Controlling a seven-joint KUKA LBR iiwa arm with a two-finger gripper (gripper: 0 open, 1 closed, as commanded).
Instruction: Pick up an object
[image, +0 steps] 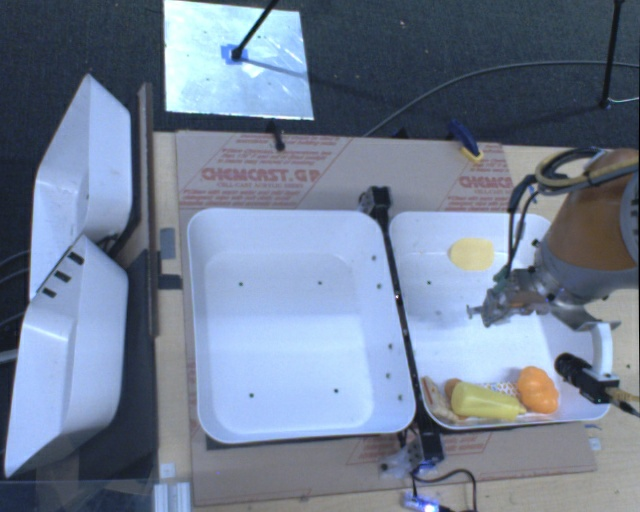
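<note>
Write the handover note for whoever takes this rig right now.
End effector: over the right bin, mid-bin, nothing seen held.
Objects: pale yellow disc near the right bin's far wall; a yellow-green object and an orange ball along its near edge, beside smaller items too blurred to name.
Done: no pick visible.
Left: choose one object, grasp it, lift it.

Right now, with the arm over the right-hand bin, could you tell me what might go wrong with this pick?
1. The tool hovers over bare bin floor, between the pale yellow flat disc and the front pile, so closing here would likely grab nothing.
2. The yellow-green oblong object and the round orange object lie tight together against the right white bin's front wall; fingers may strike the wall or nudge both.
</note>
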